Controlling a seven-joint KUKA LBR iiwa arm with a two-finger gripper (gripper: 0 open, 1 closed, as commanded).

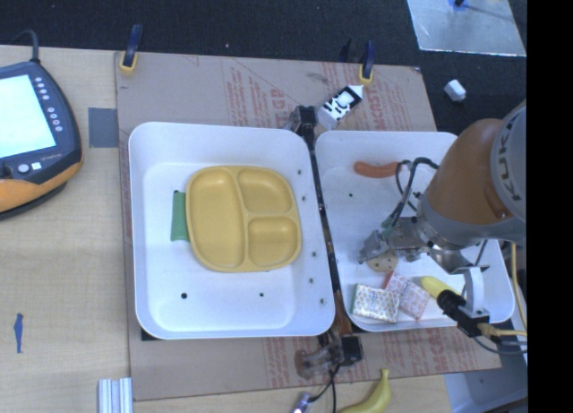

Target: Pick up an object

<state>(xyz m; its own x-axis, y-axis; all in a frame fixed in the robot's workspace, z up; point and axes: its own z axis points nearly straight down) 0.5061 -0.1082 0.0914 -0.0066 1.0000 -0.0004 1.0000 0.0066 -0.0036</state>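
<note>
So the arm (474, 187) is leaning in over the right bin (340, 147), and the gripper (387, 245) is down low near the middle of it, right above a little heap of stuff. Makes sense it's parked there, since that's where most of the pickable things are bunched up. I can't tell how the pincer is set from here; the wrist and cables cover too much of it, and I don't see anything clearly caught in it.

Candidates in that bin: 2 speckled squares (389, 302) lying side by side at the near edge, a yellow piece (434, 285) just beside them, and a sausage (376, 168) off by itself near the far wall. Something brownish sits right under the gripper, but it's too hidden to name.

The left bin (148, 223) has a yellow tray (242, 217) with 3 compartments, with a green strip (179, 216) poking out from under its left edge. Nobody's going for that now, I'd guess.

Around the bench: a pendant (31, 133) off to the left and a banana (374, 395) at the near edge, outside the bins. The tight pile looks like the main hassle; grabbing 1 piece cleanly could be tricky.
</note>
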